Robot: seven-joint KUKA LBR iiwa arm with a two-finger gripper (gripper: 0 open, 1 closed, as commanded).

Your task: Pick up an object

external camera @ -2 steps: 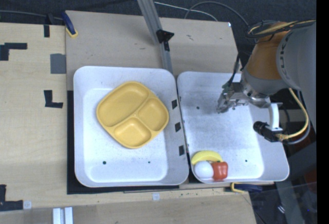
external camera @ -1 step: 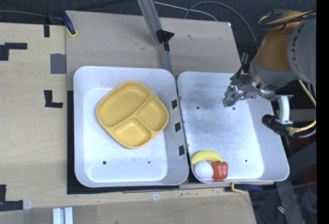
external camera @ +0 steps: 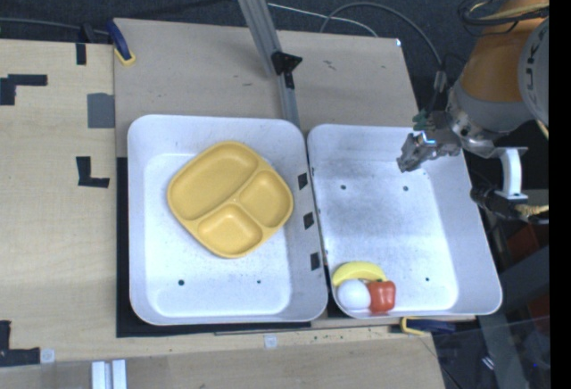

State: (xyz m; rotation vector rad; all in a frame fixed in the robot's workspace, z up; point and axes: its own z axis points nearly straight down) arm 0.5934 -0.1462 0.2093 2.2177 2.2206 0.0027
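Bench (external camera: 205, 66): light wood top, bears two shallow white bins side by side, their inner walls touching along the middle

Left bin (external camera: 147, 200): holds one yellow divided plate (external camera: 230, 198), three compartments, lying flat near the bin's centre and slightly toward its far edge, turned at an angle to the bin walls. Nothing rests on the plate

Right bin (external camera: 446, 227): floor is speckled grey. Three small objects are packed together in the near-left corner, hard against the near wall and the wall shared with the left bin

Arm (external camera: 500, 66): grey with orange band, enters over the right bin's far-right corner. A grey slanted pole (external camera: 259, 12) crosses the bench's far edge and ends at the gap between the bins; it is well apart from the arm

Gripper (external camera: 412, 155): sits over the far-right part of the right bin, near the far wall. Cannot tell whether the jaws are released or clenched; nothing visible between them

Cluster, largest to smallest:
- yellow curved piece (external camera: 358, 270), banana-like, arched over the top of the other two
- white ball (external camera: 354, 294), touching the yellow piece, against the bin's left wall
- red piece (external camera: 383, 295), just beside the ball on its right, touching it

The cluster lies diagonally across the bin from the gripper, well apart. The corner walls hem in the cluster on two sides
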